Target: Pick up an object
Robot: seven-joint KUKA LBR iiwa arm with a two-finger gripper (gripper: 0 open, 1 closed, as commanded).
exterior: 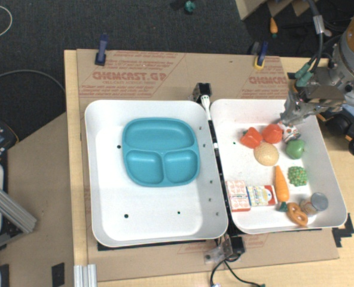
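Overhead, the grey arm reaches in from the right, and its hand (292, 122) hangs low over the far part of the right bin (243, 115), just above a cluster of toy food. Whether its fingers are spread or closed cannot be told, and nothing is seen held between them.

Right under the hand lie a red toy tomato (272, 134) and, beside it on the left, a red-orange toy pepper (251, 138). A small white-and-red piece (291, 133) sits at the fingertips, with a green toy apple (295, 149) just below it. A beige toy bun (266, 154) touches the two red pieces from the near side. Nearer the camera lie a green broccoli floret (297, 175), an orange toy carrot (281, 185), a white-and-red carton (249, 195) on its side, a brown pretzel (296, 213) and a small grey can (316, 203) in the near right corner.

The left bin (105, 214) holds a teal divided plate (161, 151) with three compartments. Both bins rest on a brown cardboard sheet (135, 73) on the table.
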